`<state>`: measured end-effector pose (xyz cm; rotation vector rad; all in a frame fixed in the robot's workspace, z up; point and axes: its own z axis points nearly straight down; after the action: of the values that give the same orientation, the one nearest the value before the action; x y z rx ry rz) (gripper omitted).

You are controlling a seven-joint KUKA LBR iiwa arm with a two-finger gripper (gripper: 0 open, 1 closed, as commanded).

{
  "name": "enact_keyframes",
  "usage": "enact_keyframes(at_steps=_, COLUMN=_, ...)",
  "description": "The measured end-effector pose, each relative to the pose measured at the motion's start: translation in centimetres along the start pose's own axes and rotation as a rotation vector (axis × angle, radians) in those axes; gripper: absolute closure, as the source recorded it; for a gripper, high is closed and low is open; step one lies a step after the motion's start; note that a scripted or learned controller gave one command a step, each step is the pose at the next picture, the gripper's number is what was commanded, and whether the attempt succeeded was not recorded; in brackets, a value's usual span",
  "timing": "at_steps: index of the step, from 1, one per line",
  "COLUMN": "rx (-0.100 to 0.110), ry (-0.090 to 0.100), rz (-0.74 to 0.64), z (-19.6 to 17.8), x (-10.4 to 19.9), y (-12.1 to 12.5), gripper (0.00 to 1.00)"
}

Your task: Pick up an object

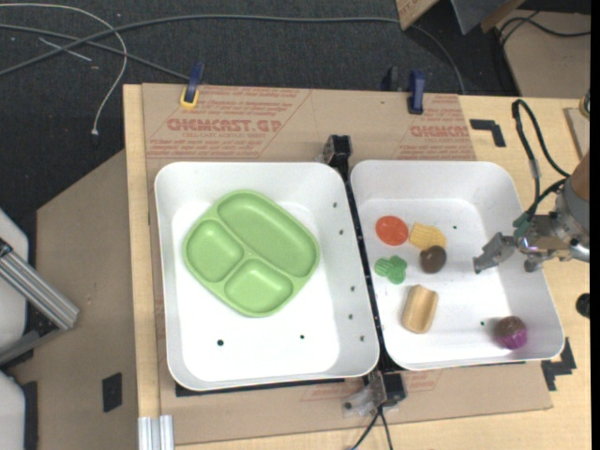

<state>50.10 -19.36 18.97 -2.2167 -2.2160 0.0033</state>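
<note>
Over right bin (450, 181), end effector (511, 249) open, unladen.

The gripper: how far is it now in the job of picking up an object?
Done: the gripper has reached over the right bin, near its right wall. In hand: nothing; no object sits between its fingers. Left: the whole pick. The orange piece, yellow piece, brown ball, green piece, tan cylinder and purple piece all lie on the bin floor.

Bench (141, 251) covered with printed cardboard, bearing two white bins side by side: left bin (178, 279), right bin (487, 184).
</note>
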Motion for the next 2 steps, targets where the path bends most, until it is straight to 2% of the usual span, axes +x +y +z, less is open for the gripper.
enact_keyframes(at_steps=1, rx=0.000, ry=0.000, rz=-0.001, z=5.0, x=0.8, y=0.7, gripper=0.00)
enact_keyframes(at_steps=2, rx=-0.008, ry=-0.003, rz=0.000, z=3.6, x=0.7, y=0.8, gripper=1.00)
